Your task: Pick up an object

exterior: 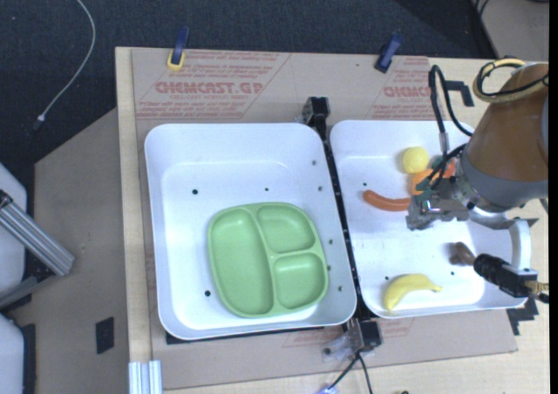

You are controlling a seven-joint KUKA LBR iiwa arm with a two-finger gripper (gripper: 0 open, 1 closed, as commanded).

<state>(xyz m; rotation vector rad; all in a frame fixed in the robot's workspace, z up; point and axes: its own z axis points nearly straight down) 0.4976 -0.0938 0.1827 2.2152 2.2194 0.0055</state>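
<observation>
Orange sausage-shaped toy [386, 200], lying at nine o'clock of the tool [425, 213] in the right bin [375, 144]: likely light, smooth, roll-prone plastic, best pinched across its narrow middle; tool's open-or-closed state cannot be told.

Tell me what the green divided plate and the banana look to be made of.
Green divided plate: probably moulded plastic, matte, one even colour with soft rounded ridges. Banana: likely a plastic toy, smooth, uniformly yellow and unblemished, though the view can't confirm it.

grey arm [510, 170], orange band, black cables.
</observation>
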